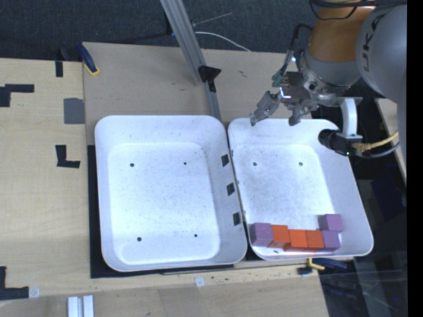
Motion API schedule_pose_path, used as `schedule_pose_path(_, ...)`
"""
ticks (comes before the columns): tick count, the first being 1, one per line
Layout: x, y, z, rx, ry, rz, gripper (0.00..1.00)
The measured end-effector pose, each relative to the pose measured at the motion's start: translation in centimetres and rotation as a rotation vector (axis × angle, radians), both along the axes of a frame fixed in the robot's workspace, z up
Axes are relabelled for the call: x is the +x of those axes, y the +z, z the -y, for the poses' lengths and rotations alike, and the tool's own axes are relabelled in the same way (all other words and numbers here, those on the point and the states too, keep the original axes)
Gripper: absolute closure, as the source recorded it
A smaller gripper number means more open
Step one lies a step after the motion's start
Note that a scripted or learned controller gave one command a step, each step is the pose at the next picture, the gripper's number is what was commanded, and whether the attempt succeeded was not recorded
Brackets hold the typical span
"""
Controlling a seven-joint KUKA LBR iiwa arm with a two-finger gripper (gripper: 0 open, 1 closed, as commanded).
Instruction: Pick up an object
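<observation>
Along the near wall of the right bin point(344, 177), packed into its lower corner: one cluster of blocks point(299, 235) — purple block point(262, 232) at the left end, orange blocks point(301, 238) in the middle touching one another, a second purple block point(330, 223) stacked or set just behind the right end. Likely gathered there because the bin floor curves up at the rim and loose pieces settle against it; that crowding leaves little room for a finger on the wall side.

Left bin point(106, 177): white, shallow, speckled floor, touching the right bin along a shared edge with small dark clips.

Gripper point(277, 112): hangs over the far rim of the right bin, well apart from the blocks, nothing between its fingers; the two fingers stand spread, tips pointing down and slightly left. The raised position reads as a staging pose — high enough to pass over the rim before descending.

Arm point(350, 38): grey with orange band, enters from the right, cable looped beside the wrist.

Bench point(39, 197): tan board, black tape marks at left, slanted metal post point(185, 32) at the far edge.

Status of task: not yet begun; any of the blocks would serve, the left purple one being the most exposed.
</observation>
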State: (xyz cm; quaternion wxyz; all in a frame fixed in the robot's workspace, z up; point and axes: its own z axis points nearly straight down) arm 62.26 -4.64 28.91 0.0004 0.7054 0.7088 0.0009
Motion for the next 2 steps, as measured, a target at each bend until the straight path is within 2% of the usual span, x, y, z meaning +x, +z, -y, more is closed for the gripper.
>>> schedule_pose_path(1, 1.4, 0.9, -2.4, -0.001, -0.002, -0.001, 0.0)
schedule_pose_path(2, 3.0, -5.1, -0.9, -0.003, -0.005, -0.008, 0.0)
